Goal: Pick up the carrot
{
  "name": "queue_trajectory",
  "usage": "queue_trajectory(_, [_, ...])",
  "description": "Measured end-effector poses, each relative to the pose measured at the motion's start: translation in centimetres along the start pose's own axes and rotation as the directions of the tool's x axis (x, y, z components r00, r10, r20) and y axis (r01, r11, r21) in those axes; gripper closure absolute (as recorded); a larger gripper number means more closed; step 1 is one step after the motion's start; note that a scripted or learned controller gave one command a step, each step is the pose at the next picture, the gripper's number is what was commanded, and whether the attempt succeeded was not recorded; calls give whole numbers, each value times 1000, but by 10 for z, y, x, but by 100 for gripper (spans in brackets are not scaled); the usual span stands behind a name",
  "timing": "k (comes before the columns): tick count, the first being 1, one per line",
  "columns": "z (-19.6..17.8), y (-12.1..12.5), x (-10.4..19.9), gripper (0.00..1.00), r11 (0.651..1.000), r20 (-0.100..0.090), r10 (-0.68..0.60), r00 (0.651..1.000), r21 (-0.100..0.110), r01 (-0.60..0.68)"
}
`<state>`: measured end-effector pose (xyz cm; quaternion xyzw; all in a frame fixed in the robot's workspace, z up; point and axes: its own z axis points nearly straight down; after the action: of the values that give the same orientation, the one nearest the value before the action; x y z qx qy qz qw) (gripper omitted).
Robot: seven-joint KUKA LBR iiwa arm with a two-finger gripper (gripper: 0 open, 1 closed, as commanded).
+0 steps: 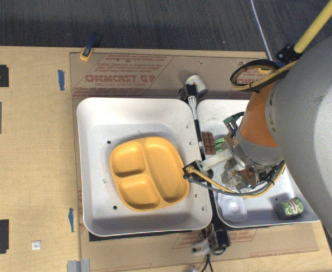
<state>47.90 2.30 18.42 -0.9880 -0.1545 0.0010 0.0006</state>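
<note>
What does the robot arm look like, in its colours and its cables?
The arm is bulky and rounded, pale grey, with an orange band above the wrist. A darker grey metal ring sits below the band. Yellow and black cables loop around the wrist, and a yellow hose runs off above.

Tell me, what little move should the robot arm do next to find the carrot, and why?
Probably lift straight up a little. The arm hangs low over the right bin, covering most of it, and I can't spot a carrot; the yellow tray sits in the left bin. Rising might uncover what lies below.
</note>
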Motion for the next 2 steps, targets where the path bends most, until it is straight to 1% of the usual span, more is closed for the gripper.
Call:
queue_trajectory(1, [19,-68,22,100,994,-1,106,994,0,-106])
queue_trajectory(2, [21,-154,50,100,994,-1,108,994,0,-108])
